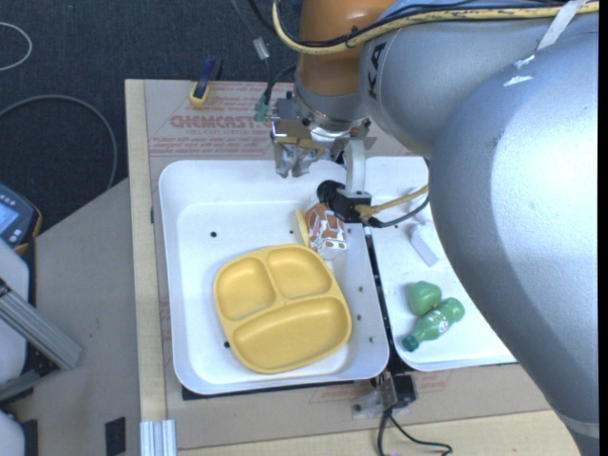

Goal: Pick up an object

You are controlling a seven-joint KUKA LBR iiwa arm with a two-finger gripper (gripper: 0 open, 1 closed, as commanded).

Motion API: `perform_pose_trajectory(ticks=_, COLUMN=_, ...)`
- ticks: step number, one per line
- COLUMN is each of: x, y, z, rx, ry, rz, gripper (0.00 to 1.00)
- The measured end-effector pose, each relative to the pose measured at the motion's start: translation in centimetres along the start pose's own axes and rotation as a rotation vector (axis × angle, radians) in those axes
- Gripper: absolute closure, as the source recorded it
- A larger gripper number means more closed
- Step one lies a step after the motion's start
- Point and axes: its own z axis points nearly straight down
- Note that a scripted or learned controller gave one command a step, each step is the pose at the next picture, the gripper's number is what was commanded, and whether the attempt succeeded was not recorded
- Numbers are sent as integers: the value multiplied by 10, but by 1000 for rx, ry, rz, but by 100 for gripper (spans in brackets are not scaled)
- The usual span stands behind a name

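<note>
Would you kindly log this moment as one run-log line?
gripper: above left bin's far edge | held: nothing seen | left bin: yellow divided plate, small patterned box | right bin: green bottle

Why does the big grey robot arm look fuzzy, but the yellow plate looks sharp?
In the camera view, the arm sits near the lens, so it blurs; the yellow plate lies in focus, with soft glare on its compartments and on the left bin.

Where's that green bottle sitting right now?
The green bottle lies in the right bin, near its front edge, just below a green pepper-like toy, across the divider from the yellow plate.
</note>
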Motion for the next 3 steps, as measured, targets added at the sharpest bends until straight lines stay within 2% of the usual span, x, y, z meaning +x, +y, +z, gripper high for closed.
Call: perform_pose_trajectory(ticks=3, x=6, y=1, z=-29, rx=-7, ry=3, rz=-7, gripper=100)
